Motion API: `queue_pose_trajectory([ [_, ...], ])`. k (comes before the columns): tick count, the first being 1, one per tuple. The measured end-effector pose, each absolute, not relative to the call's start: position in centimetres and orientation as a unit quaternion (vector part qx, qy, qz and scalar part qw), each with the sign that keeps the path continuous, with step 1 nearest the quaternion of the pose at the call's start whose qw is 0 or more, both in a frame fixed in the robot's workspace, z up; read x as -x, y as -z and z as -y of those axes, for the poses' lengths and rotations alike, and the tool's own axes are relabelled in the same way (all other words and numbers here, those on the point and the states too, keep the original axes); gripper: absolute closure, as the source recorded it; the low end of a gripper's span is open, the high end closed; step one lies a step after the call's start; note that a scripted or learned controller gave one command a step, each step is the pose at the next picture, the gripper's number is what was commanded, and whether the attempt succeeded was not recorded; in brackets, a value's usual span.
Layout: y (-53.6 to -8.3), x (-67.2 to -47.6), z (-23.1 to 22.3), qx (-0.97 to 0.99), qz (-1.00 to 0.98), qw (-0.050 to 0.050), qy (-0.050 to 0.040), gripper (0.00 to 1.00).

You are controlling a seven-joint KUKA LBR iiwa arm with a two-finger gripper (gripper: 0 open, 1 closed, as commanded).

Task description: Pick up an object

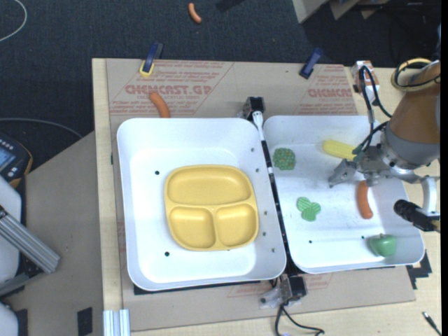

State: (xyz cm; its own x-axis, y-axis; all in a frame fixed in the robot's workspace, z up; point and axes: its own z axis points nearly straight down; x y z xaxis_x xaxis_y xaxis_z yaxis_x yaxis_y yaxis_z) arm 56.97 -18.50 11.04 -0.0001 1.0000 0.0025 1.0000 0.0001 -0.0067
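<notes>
I reach in from the right, over the right bin (pixel 329 261). My gripper (pixel 352 171) hangs low over the bin's upper middle, grey fingers (pixel 340 176) splayed wide apart, one pointing left toward the bin's centre, the other toward the sausage. Nothing sits between them; I hold nothing.

Just beside my fingers, up and to the left, lies a yellow piece (pixel 337 148), like a small corn cob, near the bin's far wall. My wrist hides its right end. Just below my gripper lies an orange sausage (pixel 365 201), lengthwise toward the near edge; its top end is near my right finger, though I cannot tell whether they touch.

Farther left in the same bin, a green broccoli (pixel 284 159) sits close to the wall shared with the other bin. A lighter green leafy piece (pixel 308 208) lies near the bin's middle, well apart from my fingers. In the near right corner rests a green pepper (pixel 383 245), against the rim.

The left bin (pixel 140 187) bears a yellow divided tray (pixel 211 206), one long compartment on top and two smaller ones below, lying flat at the bin's centre.

On the board beyond the left bin, a second orange sausage (pixel 160 104) lies outside both bins. A third small one (pixel 194 12) lies on the dark floor farther back.
</notes>
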Motion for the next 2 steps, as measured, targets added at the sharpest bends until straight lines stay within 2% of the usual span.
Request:
queue_pose_trajectory([
  [1, -8.82, -57.34, 18.44, 0.706, 0.708, -0.003, 0.0025, 0.00],
  [2, -9.55, -57.07, 18.46, 0.707, 0.707, -0.001, 0.0005, 1.00],
])
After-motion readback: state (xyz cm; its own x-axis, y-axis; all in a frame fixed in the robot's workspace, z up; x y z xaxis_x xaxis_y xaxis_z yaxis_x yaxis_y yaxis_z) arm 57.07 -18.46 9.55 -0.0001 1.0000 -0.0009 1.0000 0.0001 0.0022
